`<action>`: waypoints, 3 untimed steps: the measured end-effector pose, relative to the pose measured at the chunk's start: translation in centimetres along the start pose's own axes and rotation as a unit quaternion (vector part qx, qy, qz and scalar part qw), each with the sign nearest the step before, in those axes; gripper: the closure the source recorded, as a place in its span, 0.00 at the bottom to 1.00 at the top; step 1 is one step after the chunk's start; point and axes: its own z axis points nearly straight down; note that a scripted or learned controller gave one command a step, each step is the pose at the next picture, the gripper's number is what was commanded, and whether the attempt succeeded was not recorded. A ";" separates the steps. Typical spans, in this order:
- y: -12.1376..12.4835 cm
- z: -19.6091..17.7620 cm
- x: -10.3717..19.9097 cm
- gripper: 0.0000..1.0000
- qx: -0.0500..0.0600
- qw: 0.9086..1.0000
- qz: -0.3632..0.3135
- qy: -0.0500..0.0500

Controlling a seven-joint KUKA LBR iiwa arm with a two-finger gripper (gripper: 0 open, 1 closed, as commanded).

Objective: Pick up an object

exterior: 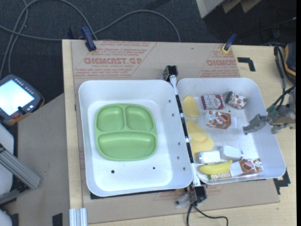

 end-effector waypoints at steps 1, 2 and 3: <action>0.3 11.3 2.6 0.00 0.001 1.000 0.000 0.001; 11.3 8.8 3.0 0.00 -0.001 1.000 -0.001 0.000; 10.7 12.1 2.7 0.00 -0.005 1.000 -0.001 0.002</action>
